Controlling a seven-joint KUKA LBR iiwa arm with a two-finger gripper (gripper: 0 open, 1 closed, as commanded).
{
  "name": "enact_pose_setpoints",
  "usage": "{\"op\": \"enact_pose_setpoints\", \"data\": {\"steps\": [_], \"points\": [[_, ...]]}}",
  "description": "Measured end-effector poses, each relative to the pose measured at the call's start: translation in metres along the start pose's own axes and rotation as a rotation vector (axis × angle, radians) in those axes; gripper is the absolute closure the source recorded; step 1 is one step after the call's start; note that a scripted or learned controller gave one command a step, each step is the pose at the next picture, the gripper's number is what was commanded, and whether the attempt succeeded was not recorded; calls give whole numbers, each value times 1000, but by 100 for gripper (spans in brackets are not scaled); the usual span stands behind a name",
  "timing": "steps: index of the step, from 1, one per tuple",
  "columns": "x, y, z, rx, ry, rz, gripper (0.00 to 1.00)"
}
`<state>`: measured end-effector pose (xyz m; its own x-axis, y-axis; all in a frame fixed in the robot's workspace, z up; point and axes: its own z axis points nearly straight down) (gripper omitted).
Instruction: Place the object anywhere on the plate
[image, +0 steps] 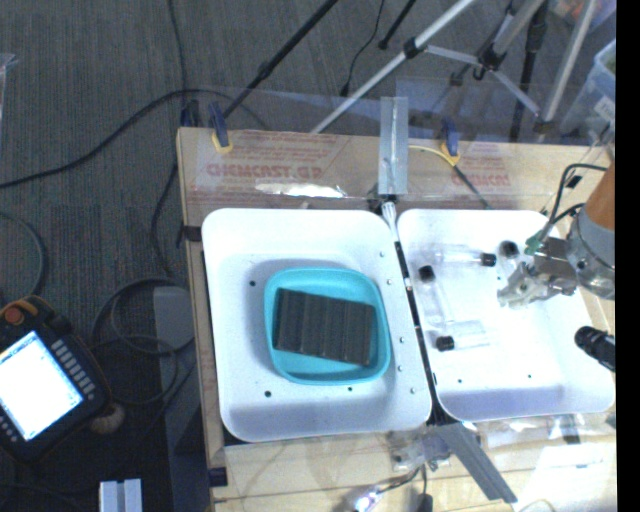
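A dark grey rectangular block (322, 326) with faint ridges along its top lay flat on the plate (285, 366) — a turquoise, rounded-square dish with a raised rim. The block covered most of the plate's floor, slightly askew, and the plate sat in the left white bin (232, 400).

A smooth turquoise plastic plate (325, 372) bearing a dark ribbed matt block (322, 326) is seen in a glossy white plastic bin (230, 330).
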<state>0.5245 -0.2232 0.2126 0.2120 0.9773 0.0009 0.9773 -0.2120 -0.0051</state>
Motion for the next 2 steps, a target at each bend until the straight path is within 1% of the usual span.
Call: {"op": "enact_pose_setpoints", "data": {"steps": [1, 2], "points": [[86, -7, 98, 2, -2, -88, 100], [140, -72, 30, 3, -3, -213, 100]]}}
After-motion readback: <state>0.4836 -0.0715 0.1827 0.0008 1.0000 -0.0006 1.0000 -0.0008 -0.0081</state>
